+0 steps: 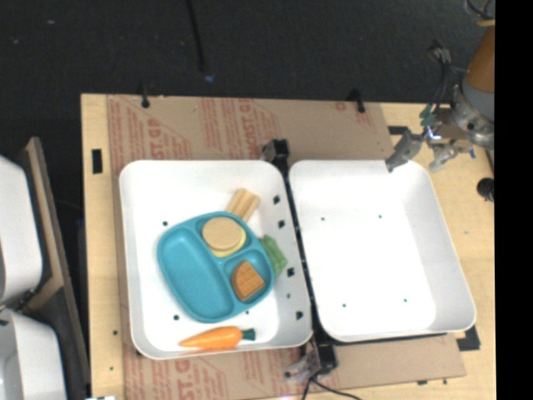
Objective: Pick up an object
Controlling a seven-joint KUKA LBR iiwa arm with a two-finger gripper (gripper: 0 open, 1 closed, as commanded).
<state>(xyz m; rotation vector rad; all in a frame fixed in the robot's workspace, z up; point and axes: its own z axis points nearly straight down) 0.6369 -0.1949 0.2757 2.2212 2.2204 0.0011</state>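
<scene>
Orange plastic carrot (218, 337) lay in the left white bin (137, 248) beside a blue divided tray (190, 277), far from the open-fingered tool (420, 151), so a long blind reach risked clipping the tray.

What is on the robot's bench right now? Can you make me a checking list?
Surface: wooden bench with two white bins, left bin and right bin.
Job's things: all in the left bin: blue tray holding a round cookie and a brown cracker; carrot; wooden block; green piece.
Clutter: nothing seen.
Grippers: pincer open, over the right bin's far corner, holding nothing.
Cables: wires at the bench's near edge.
Surroundings: dark floor.
</scene>
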